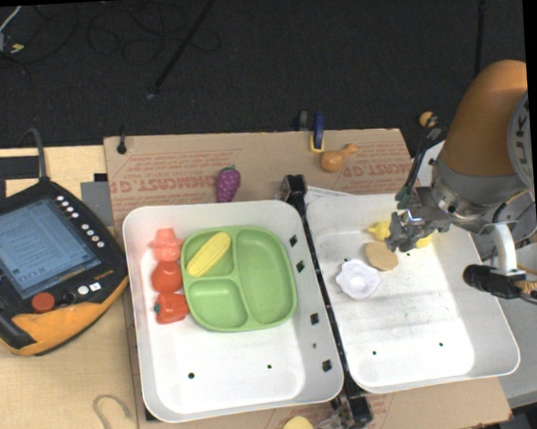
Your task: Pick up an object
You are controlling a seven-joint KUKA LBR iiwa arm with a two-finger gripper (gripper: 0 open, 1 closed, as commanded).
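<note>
Tan cookie (380,256) in the right bin (443,353), just below-left of the fingers (404,233).
Whether the fingers are wide or narrow I cannot tell. They hang close over the cookie's upper right edge; a white cup (356,279) lies just left of it.

Bright, even overhead light, glare on white bins (235,386), dark background, slightly soft focus.
</note>
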